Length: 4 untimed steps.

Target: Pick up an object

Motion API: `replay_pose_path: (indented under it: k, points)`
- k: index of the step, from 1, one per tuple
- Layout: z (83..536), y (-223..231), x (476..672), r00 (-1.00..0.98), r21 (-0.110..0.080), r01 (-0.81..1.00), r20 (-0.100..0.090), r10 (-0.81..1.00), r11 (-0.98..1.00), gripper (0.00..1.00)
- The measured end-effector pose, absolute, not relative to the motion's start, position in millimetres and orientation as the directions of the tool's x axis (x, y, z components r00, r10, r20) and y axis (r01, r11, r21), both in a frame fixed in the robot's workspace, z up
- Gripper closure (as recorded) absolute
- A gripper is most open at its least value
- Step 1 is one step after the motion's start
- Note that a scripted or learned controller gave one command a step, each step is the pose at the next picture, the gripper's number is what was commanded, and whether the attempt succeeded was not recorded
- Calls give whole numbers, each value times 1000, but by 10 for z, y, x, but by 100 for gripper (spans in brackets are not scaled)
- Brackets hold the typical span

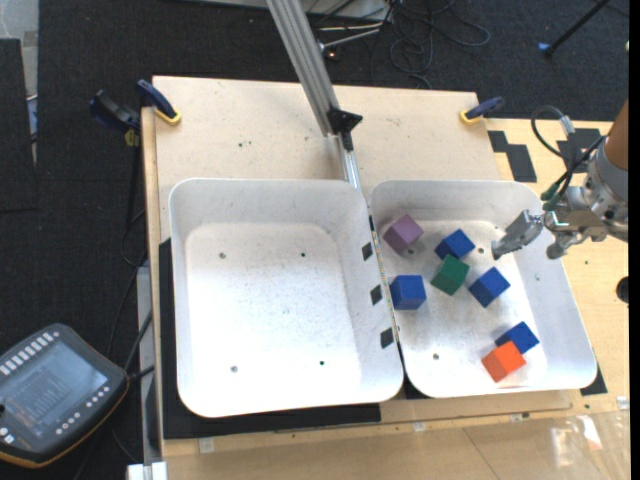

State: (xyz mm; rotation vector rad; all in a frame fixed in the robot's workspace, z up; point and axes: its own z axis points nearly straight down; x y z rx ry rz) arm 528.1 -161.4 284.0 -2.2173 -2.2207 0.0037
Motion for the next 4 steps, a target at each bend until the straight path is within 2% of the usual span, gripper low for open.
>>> replay_pose_path:
  k: [1, 2, 4]
  points:
    - [2861, -1614, 5288, 0, 0, 1000, 0, 1000, 0, 0]
    - [2396, -1540, 5253, 0, -4, 1000, 1, 1000, 0, 0]
    - [1323, -1398, 5355, 0, -6, 1000, 1, 1000, 0, 0]
